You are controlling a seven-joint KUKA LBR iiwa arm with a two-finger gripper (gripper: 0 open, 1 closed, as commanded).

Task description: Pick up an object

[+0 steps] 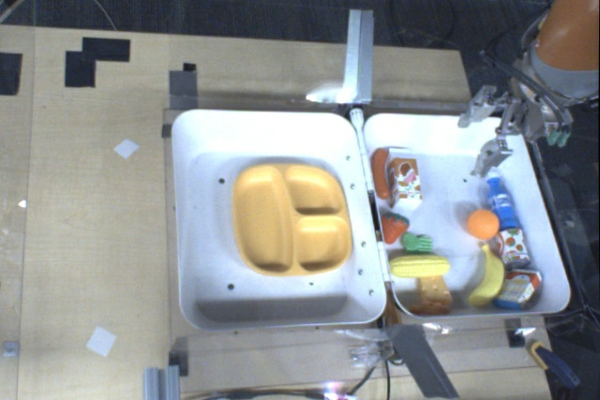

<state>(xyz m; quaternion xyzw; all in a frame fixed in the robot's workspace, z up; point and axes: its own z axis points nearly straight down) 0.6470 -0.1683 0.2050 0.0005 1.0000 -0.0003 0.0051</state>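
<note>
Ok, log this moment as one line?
claw: above right bin's far right corner | holding: nothing seen | objects: in right bin | yellow tray: left bin

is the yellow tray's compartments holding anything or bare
Bare. The yellow tray in the left bin shows plain yellow in all its compartments; the toy food lies in the right bin.

Bench: pale wooden top [84, 229] with black marks near its far left corner.
Left bin [202, 295]: white, resting on the bench (a yellow divided tray lies inside).
Right bin [441, 131]: white, touching the left bin along one side.
Metal post [359, 56]: upright behind the bins' seam.
</note>
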